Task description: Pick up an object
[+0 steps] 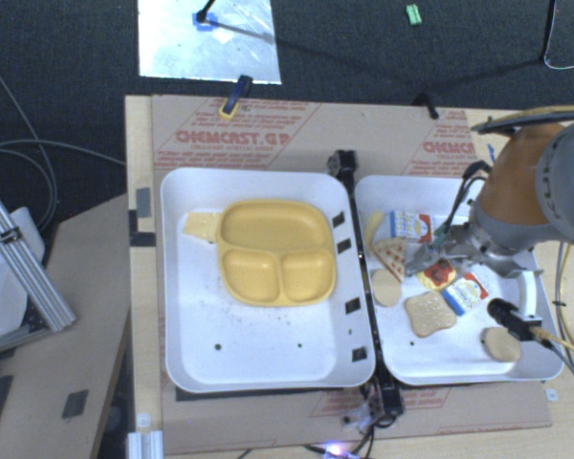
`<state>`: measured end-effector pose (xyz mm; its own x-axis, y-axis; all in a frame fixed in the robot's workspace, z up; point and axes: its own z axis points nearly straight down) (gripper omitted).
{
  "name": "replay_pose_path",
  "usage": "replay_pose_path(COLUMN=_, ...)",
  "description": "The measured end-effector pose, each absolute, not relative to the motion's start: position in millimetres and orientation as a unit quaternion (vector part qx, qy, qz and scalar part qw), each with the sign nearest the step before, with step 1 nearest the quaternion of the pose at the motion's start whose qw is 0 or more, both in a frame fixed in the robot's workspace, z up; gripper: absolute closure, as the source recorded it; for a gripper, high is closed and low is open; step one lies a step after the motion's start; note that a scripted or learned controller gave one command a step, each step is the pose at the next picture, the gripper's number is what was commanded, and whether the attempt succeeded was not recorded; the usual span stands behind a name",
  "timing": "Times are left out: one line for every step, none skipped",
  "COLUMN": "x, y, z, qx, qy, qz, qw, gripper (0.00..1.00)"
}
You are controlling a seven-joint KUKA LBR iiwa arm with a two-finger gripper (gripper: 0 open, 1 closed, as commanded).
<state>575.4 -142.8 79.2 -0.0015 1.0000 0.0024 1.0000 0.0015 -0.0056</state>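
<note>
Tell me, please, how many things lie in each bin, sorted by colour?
Left bin:
Yellow: 2, the tray and a flat piece beside it.

Right bin:
Tan: 5, slice, toast, disc, cookie, wedge.
Blue and white: 2, carton, packet.
Red: 1, packet.

Total: 10.

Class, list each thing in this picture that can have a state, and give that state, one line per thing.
yellow divided plate: upright, lying flat in the left bin, compartments bare.
toast slice: lying flat in the right bin.
pizza slice: lying flat near the divider.
round cookie: lying flat at the bin's near right corner.
gripper: low over the toy food in the right bin, fingers unclear.
</note>
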Motion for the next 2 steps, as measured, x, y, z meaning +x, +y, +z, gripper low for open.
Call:
replay_pose_path(x=580.0, y=-145, z=97, qx=-0.706, qy=-0.708, qz=-0.0016, qw=-0.003, gripper=1.00)
replay_pose_path(x=575.4, y=-55, z=190, qx=-0.703, qy=-0.712, qz=-0.0040, qw=-0.002, gripper=1.00)
